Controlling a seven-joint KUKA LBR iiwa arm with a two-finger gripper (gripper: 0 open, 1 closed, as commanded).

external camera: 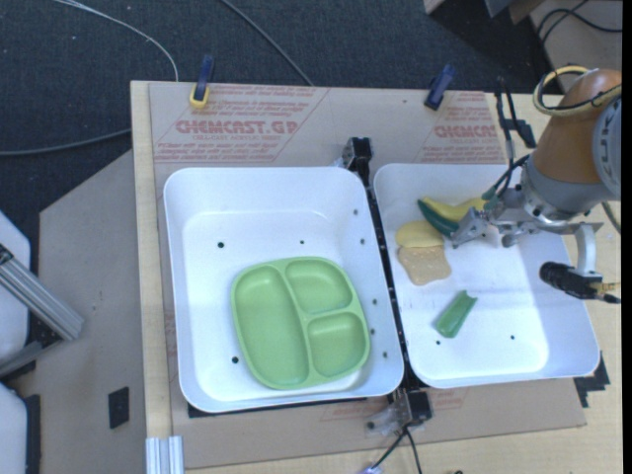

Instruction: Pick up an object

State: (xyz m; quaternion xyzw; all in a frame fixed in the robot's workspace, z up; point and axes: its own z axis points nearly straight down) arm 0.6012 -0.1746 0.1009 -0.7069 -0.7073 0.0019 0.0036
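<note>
Two white bins sat side by side on the bench, and the pick was not yet made as far as the view showed. The gripper (472,227) was down inside the right bin (513,354), near its far left part, with its tips right at the yellow-and-green banana-like piece (441,210). Whether the claw was open or closed, and whether anything sat between its tips, I could not tell; the wrist hid that. Nothing looked lifted: every object seemed to lie flat on the bin floor.

Just beside the banana-like piece, toward the near side, lay a pale yellow piece (418,234) and a tan piece (426,264), the two touching and both close to the bin's left wall. A green block (455,314) lay apart from them, near the bin's middle. The left bin (197,205) carried a green divided tray (299,320) toward its near right corner.

What remained, by my judgement, was the whole grasp: closing on a piece and raising it clear. Room was tight at the left wall, where three pieces crowded together, so the claw could nudge a neighbour. The near right part of the right bin's floor was bare, and the green block had open floor on all sides.
</note>
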